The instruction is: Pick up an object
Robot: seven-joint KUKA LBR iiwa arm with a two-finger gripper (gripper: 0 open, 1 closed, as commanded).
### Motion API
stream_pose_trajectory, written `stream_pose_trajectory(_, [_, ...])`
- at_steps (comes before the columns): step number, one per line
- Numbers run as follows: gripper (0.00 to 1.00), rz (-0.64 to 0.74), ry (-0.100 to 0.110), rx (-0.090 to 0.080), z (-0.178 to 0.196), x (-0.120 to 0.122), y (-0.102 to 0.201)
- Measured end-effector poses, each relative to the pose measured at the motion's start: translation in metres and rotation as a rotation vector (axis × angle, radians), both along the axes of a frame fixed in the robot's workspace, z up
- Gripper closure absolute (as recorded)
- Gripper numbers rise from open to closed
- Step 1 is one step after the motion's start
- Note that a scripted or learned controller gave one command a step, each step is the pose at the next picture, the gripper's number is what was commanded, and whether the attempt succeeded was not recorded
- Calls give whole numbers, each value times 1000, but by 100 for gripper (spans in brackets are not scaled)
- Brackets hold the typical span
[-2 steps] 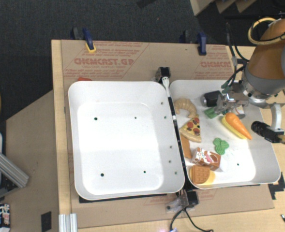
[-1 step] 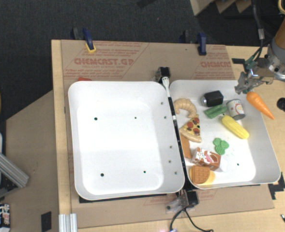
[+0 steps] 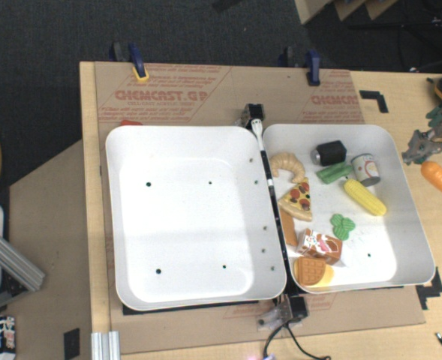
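The right white bin holds several small toy foods. A tan croissant lies at its back left, with a pizza slice just in front of it. A black cylinder, a green piece and a small grey and red can sit together at the back. A yellow corn cob lies at a slant in the middle. A green leaf piece, a red and white packet and an orange waffle-like round lie toward the front left.
The left white bin stands beside the right one, with a black divider between them. On the bench at the far right lie a grey-green object and an orange carrot-like object. Blue clamps hold the board's back edge.
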State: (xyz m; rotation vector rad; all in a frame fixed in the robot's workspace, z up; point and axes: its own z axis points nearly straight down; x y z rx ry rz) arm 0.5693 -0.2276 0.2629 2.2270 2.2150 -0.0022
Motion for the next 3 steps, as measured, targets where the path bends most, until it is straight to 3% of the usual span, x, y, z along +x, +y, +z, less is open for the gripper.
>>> stream_pose_trajectory(2, [100, 7, -6, -1, -4, 41, 4])
stream_pose_trajectory(3, [100, 8, -23, -7, 284, 2, 26])
